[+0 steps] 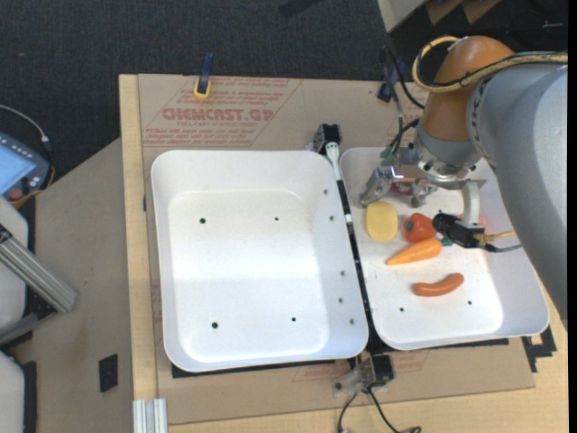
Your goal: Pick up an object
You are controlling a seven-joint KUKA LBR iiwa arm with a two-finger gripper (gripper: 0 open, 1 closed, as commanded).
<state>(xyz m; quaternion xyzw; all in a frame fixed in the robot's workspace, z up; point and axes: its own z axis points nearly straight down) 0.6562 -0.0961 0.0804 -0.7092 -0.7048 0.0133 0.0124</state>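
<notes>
At far left, a shallow white bin (243, 260), bare apart from a few dark dots on its floor, set on a brown cardboard sheet (225, 111) with red lettering. Just beside it, across a dark seam, the right bin (505, 318), holding the candidates: a pale yellow potato-like piece (381, 222) near the seam, a red tomato or pepper toy (418, 228) touching or just beside it, an orange carrot (415, 253) lying slantwise below, and a reddish sausage (438, 285) further down, apart from the rest. Above the yellow piece and the red toy, the gripper (407, 185), hanging low from the orange-banded wrist; finger spread impossible to tell from this angle, nothing seen between them. Judged as the approach step, no grasp made yet. Next: settle over one item, likely the yellow piece or red toy, descend squarely, close, lift clear without nudging neighbours.
</notes>
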